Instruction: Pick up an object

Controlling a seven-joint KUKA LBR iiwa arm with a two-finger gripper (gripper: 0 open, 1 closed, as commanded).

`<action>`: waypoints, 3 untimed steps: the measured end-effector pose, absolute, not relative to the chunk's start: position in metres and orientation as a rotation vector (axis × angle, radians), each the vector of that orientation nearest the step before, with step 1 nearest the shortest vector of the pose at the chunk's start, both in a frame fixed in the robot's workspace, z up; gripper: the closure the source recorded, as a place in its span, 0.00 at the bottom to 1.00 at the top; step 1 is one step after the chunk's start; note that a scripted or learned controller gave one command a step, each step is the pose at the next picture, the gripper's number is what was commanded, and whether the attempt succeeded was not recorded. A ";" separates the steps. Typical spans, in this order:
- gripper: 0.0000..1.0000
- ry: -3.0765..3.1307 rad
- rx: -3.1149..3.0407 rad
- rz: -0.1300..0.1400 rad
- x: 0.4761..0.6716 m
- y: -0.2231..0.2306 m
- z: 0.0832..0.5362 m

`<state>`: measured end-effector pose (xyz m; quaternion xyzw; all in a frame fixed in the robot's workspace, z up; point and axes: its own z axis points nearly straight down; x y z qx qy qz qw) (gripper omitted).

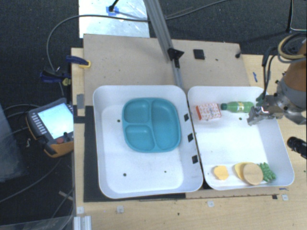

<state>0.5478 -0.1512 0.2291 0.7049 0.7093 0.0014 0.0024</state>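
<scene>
Gripper point(254, 113) low over the right bin point(230, 143), near its far right rim, hanging from the grey arm point(292, 87) entering at the right. Cannot tell how the pincer stands; too small and blurred. Nothing seen held. Just left of it, a green bottle point(237, 107) lying on its side with its cap end towards the gripper, close to or touching it; contact unclear. Left again, end to end with the bottle, a small red-and-white packet point(207, 111), flat on the bin floor near the divide. Along the near rim of the same bin, well apart from the gripper: a yellow piece point(220, 172), a tan round point(252, 173) beside it, and a green leafy bit point(267, 172) against the round's right side. In the left bin point(110, 152), a blue divided plate point(151, 124), lying flat towards the far side.
</scene>
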 end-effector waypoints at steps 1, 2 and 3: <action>1.00 2.232 2.209 0.004 0.558 -0.106 0.231; 1.00 2.233 2.208 0.005 0.568 -0.055 0.237; 1.00 2.232 2.210 0.004 0.572 -0.011 0.232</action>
